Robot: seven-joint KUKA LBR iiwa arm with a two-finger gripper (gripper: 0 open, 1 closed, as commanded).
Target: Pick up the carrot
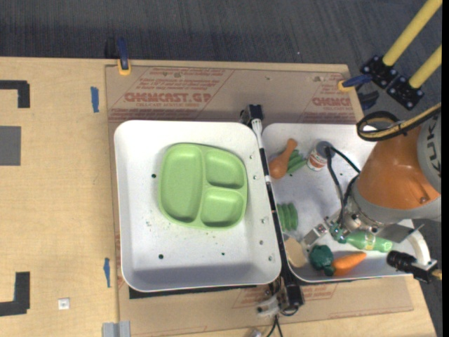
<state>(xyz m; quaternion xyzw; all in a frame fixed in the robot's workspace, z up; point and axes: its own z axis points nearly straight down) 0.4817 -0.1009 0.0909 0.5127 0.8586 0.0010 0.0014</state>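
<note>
Camera view: carrot [349, 261] lies at right bin [309, 135] front edge beside a green toy [322, 257], under the gripper [342, 232]; finger state can't tell — I'd descend straddling its long axis.

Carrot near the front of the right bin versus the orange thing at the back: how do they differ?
The carrot lies flat near the front wall, beside a dark green piece; the orange item lies slanted near the back wall. The carrot sits under the arm; the orange item lies apart from it. Both are orange and tapered.
</note>
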